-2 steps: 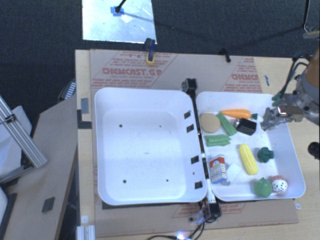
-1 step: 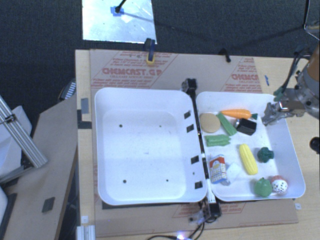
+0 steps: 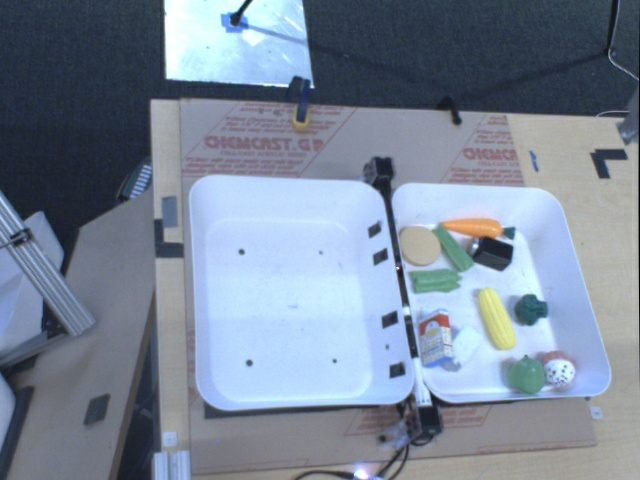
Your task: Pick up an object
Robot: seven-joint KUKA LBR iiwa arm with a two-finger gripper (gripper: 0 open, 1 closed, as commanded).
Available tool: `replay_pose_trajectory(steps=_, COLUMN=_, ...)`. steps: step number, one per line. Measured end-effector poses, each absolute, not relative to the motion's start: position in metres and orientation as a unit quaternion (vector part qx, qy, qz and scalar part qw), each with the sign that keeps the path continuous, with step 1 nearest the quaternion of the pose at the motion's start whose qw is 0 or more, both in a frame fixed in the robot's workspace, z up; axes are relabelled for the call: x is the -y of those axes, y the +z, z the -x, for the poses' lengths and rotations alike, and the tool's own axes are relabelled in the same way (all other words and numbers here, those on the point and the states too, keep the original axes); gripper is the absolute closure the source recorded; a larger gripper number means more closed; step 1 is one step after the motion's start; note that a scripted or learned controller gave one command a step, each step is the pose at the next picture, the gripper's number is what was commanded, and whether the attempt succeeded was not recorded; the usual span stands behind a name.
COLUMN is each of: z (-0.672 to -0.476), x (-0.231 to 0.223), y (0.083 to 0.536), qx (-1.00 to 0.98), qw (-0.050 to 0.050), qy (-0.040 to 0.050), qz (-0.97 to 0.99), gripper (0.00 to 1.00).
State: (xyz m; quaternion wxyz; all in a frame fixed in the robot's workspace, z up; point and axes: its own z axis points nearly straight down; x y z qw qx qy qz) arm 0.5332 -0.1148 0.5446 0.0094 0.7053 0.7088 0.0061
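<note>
While waiting to be picked, gathered in the right bin point(image 3: 578, 268): 1 carrot point(image 3: 470, 226), 1 corn cob point(image 3: 496, 318), 2 green pods point(image 3: 435, 281), 1 tan disc point(image 3: 420, 246), 1 black block point(image 3: 492, 254), 1 small carton point(image 3: 435, 338), 1 broccoli floret point(image 3: 530, 309), 1 green pepper point(image 3: 526, 373) and 1 spotted white ball point(image 3: 559, 371). Set side by side on the surface point(image 3: 560, 143): 2 white bins, counting the left bin point(image 3: 290, 288).

Apparently toy food, so judged light, stiff and rather slick. Likeliest pick: corn cob, lying mid-bin apart from its neighbours, long and narrow, best taken across its middle over the short width. Judged harder: ball, prone to roll and pressed beside pepper near the bin wall; carton, touching a white scrap point(image 3: 466, 345) close to the divider; pods, flat and low.
</note>
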Motion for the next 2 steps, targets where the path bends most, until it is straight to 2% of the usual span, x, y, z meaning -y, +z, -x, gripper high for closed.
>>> replay_pose_trajectory(steps=1, z=-0.485, x=0.092, y=0.523, qx=-0.709, qw=0.0, qy=0.0004, qz=-0.705, gripper=1.0)
replay_pose_trajectory(steps=2, z=-0.487, x=0.118, y=0.483, qx=-0.707, qw=0.0, qy=-0.0001, qz=-0.707, gripper=1.0)
